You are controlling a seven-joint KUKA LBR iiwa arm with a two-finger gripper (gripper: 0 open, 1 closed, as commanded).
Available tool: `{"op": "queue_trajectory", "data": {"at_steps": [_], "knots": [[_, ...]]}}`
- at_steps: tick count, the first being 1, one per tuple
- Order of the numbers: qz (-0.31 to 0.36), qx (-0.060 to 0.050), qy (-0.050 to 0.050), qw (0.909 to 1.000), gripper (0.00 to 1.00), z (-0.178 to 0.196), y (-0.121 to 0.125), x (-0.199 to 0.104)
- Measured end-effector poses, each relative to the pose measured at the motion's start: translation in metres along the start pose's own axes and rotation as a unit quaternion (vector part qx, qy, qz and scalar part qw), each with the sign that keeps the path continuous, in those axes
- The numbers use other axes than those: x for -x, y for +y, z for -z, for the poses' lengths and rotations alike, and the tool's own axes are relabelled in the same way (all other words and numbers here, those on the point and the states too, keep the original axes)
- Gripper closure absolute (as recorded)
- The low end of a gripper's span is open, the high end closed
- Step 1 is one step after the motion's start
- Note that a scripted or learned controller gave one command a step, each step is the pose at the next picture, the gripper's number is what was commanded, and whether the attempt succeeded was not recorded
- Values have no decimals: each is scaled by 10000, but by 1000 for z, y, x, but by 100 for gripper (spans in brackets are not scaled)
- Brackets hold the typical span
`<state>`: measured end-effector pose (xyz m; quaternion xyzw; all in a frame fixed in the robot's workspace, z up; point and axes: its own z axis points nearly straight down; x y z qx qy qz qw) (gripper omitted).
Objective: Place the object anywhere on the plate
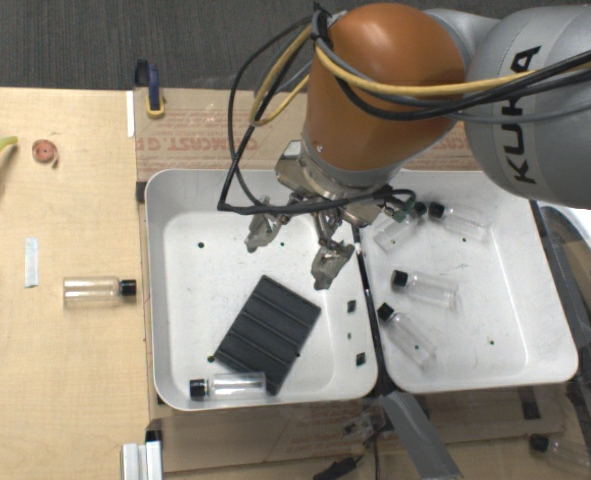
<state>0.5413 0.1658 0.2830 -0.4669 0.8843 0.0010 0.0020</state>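
In left bin: plate [268,332] (dark, ribbed)

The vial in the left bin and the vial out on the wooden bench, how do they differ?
The vial in the left bin has its black cap pointing left; the vial on the wooden bench has its cap pointing right. The bin vial lies at the bin's front edge, touching or just beside the dark ridged plate; the bench vial lies alone on bare wood. Both are clear, black-capped and lying on their sides.
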Motion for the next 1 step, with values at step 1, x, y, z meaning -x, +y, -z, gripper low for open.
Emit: {"op": "queue_trajectory", "data": {"at_steps": [1], "knots": [[209,9,13,9998,0,-145,43,14]]}}
